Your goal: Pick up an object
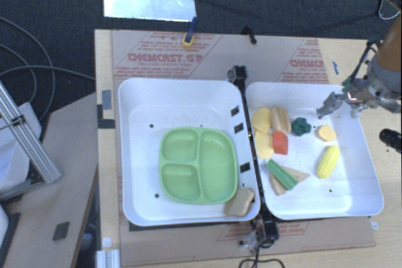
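Nearest the camera, a tan block is seen lying in the front right corner of the left bin, just beside a green divided plate that rests flat on that bin's floor. In the right bin the candidates for picking are gathered: a green stick lying across a tan wedge at the front, a yellow corn cob to their right, then a red block touching a cluster of pale yellow pieces, with a dark green lump and a small yellow-orange round piece further back. All of these are judged to be resting on the bin floor, none lifted. Farther still, at the right bin's rear right edge, the gripper is held above the bin rim, well apart from every object; whether its fingers are spread or pressed together cannot be told at this size, and nothing is seen between them. The task is therefore judged to be at its start: no object has been chosen by contact, and the approach, descent, grasp and lift are all left to be done.
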